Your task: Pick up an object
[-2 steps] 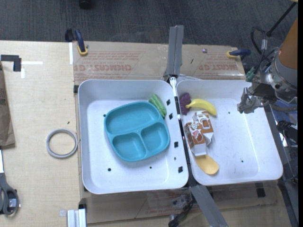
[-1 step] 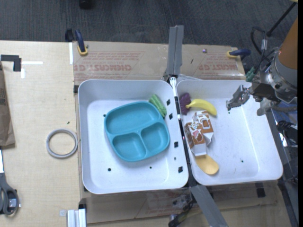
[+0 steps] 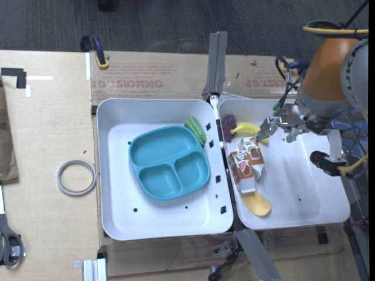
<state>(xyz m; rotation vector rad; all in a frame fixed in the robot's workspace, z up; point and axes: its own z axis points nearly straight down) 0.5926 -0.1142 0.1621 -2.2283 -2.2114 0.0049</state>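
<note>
Gripper (image 3: 271, 126) over the rear left part of the right bin (image 3: 304, 212), at the end of the grey arm (image 3: 334, 69) with its orange band, entering from the right. Finger state impossible to tell: metal tips small and blurred against the white floor. Nothing visibly caught between them. Yellow banana (image 3: 245, 129) just beside the tips, to their left, touching or nearly so; hard to say which. Purple grape cluster (image 3: 228, 122) further left, against the bin's left wall near the rear corner. In front of the banana, a white carton with brown and orange print (image 3: 246, 165), lying on its side along the left wall. Yellow rounded piece (image 3: 257, 204), perhaps a spoon or chip-like toy, at the carton's near end, touching it.

Left bin (image 3: 111, 174) alongside, holding a blue three-compartment plate (image 3: 169, 162) set at a slant near the middle. Green ridged vegetable toy (image 3: 195, 130) against the plate's rear right edge. Grey divider post (image 3: 217, 63) between the two bins at the back. On the bench (image 3: 47, 127) to the left, well apart from the bins, a grey tape ring (image 3: 77, 177); scissors (image 3: 10, 244) at the left edge.
</note>
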